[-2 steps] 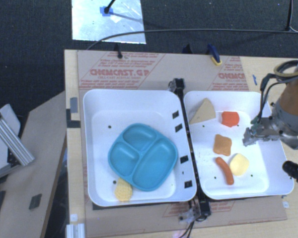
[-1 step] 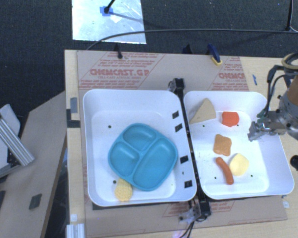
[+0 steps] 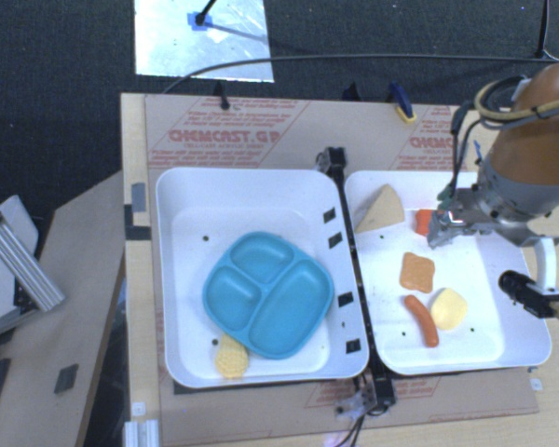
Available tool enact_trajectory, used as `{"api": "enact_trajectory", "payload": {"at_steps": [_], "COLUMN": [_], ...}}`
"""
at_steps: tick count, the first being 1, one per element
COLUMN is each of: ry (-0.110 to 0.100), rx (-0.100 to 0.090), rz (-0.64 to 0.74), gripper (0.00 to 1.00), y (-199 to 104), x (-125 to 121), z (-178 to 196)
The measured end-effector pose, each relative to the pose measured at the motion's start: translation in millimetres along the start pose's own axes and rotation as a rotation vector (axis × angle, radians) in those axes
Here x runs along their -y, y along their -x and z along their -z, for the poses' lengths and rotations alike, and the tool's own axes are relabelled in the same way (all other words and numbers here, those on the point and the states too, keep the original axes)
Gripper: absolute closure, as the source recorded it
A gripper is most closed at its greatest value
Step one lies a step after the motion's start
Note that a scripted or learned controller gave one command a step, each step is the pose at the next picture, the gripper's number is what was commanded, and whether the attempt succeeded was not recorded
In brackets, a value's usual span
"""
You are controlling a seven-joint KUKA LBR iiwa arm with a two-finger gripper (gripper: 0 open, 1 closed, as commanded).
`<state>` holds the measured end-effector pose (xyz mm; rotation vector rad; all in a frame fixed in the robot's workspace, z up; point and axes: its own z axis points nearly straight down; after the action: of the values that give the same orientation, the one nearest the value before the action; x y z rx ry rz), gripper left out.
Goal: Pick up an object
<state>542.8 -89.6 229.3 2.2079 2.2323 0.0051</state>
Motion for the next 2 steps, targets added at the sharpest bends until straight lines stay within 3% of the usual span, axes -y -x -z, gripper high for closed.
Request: {"api": "enact_trajectory", "payload": {"at_steps": [2], "ry": [0.001], "rx": [-0.001], "rz": [-0.001], "gripper": [1.00], "y": [-99.8], "x": [-37.4], "z": [14.5]}}
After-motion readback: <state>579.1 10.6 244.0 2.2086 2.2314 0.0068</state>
